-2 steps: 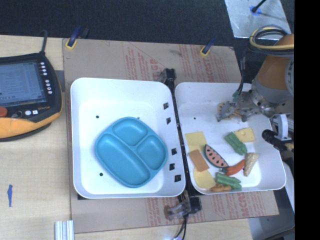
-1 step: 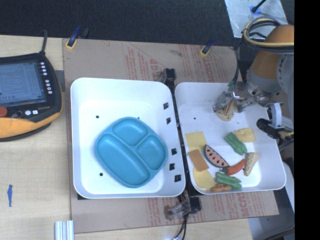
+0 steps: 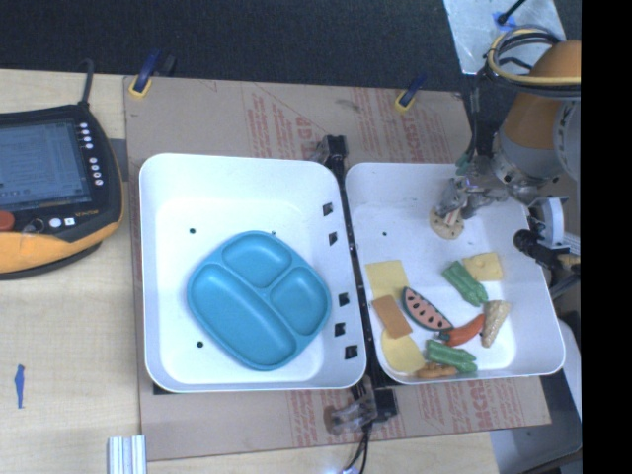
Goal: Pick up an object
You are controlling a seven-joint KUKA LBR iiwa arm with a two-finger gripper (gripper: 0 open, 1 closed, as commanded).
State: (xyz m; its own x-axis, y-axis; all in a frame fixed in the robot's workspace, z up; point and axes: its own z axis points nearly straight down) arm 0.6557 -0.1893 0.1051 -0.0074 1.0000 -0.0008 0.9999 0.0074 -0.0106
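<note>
your gripper [image 3: 456, 203] sits low in the right white bin [image 3: 395, 181], touching a small round tan piece [image 3: 447, 225]; you cannot tell whether it has hold of it, so the piece may slip or stay put. the toy food pile (watermelon slice [image 3: 426, 309], green pod [image 3: 463, 282]) lies apart, near the front wall. a blue sectioned plate [image 3: 258, 298] fills the left bin.

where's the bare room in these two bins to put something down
Left bin: bare floor along the top, above the blue plate. Right bin: bare upper left, between the divider and the gripper. Crowded: the right bin's lower half, around the watermelon slice and other toy food.
</note>
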